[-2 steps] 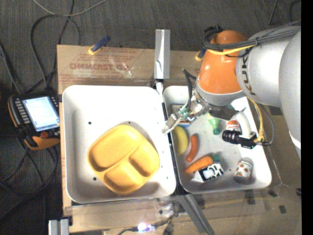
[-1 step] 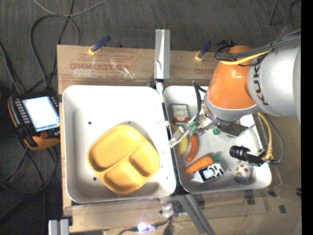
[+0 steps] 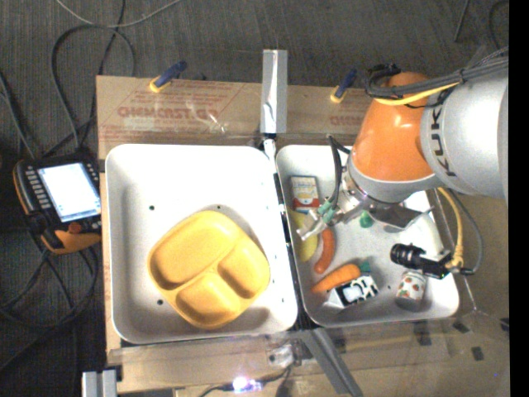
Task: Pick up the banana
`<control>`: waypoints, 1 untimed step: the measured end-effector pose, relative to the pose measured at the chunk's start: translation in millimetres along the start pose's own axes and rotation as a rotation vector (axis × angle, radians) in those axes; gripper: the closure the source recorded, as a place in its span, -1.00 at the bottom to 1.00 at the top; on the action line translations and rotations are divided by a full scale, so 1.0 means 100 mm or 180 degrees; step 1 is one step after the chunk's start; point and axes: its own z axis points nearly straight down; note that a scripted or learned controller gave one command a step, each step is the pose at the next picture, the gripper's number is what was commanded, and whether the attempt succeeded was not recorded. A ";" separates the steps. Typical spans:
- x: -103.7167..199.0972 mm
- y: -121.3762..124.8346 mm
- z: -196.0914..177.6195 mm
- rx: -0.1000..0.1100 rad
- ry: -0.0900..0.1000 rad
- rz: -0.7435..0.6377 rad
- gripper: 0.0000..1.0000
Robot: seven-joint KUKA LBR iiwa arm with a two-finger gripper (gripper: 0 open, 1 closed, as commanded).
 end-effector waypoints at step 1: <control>0.00 0.00 0.00 0.0001 0.0000 0.0000 -1.00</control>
